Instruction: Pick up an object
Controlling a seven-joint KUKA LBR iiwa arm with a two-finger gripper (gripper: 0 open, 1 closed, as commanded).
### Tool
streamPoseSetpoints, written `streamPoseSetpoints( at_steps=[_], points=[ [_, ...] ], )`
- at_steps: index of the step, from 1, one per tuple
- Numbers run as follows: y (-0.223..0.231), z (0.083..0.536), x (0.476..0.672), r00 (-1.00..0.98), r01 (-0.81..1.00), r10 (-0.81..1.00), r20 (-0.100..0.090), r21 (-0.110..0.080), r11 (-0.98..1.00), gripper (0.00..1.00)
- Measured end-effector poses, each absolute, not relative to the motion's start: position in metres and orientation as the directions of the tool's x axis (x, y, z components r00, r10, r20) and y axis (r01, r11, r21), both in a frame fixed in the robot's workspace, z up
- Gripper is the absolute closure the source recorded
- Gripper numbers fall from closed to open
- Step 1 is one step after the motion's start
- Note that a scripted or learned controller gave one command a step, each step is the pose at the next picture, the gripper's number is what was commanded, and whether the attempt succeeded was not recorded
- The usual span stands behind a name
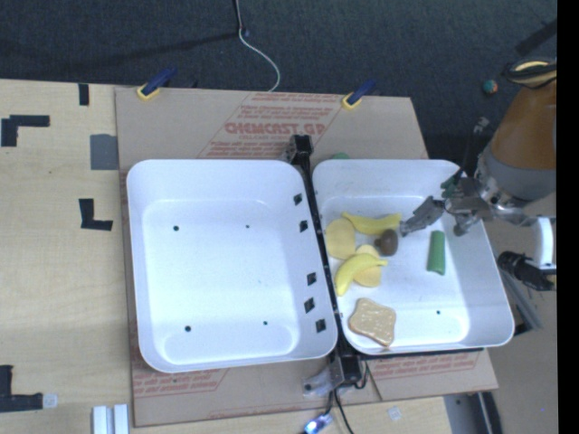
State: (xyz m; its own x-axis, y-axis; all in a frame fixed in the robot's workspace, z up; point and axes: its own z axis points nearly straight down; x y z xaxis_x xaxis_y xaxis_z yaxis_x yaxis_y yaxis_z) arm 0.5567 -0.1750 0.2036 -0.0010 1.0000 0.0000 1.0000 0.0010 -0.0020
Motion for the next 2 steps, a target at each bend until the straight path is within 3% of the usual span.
streamPoseSetpoints(
  at_steps=[1, 2],
  points=[
    [-0.154, 0.094, 0.528, -0.001, 1.0, 1.0, 0.005, -0.014, 0.001, 0.0],
    [-0.14, 0.084, 0.607, -0.005, 1.0, 1.0, -0.001, 0.003, 0.005, 0.0]
  ],
)
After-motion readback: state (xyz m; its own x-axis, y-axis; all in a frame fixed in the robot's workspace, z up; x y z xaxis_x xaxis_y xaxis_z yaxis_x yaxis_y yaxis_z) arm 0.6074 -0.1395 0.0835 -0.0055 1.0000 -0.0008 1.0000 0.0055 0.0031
